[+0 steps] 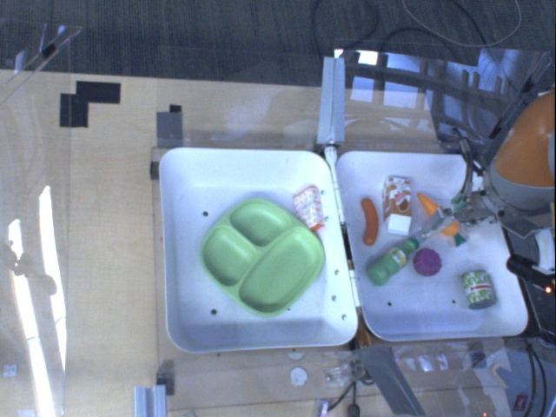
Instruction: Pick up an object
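Two bins sitting side by side on your desk (104, 259).
Left bin (187, 320) is carrying a green divided plate (263, 256) and a packet (308, 207); right bin (499, 320) is holding a sausage (370, 221), green bottle (391, 262), purple ball (426, 262) and can (478, 288). Your pincer (445, 222) is hovering beside the carrot (427, 205); whether it's clenched, you cannot tell.

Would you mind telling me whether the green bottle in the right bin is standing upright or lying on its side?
Lying on its side. The green bottle shows its full length along the floor of the right bin, cap end pointing toward the purple object.
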You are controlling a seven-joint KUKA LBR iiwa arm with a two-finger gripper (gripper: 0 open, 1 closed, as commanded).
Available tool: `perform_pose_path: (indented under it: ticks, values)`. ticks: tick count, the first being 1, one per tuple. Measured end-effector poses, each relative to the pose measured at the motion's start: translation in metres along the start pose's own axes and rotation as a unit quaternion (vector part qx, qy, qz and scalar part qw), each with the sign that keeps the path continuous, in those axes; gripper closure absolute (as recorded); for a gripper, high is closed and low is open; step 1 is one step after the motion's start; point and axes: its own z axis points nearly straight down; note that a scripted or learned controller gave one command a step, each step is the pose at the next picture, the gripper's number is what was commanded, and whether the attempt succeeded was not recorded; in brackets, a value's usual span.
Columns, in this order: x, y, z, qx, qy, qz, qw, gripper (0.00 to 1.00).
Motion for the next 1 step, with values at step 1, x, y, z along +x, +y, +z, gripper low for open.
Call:
perform_pose_path:
  ticks: [1]
  values:
    - [-0.0067,0.0467,0.0125,-0.002,-0.001,-0.026,0.9997,0.00]
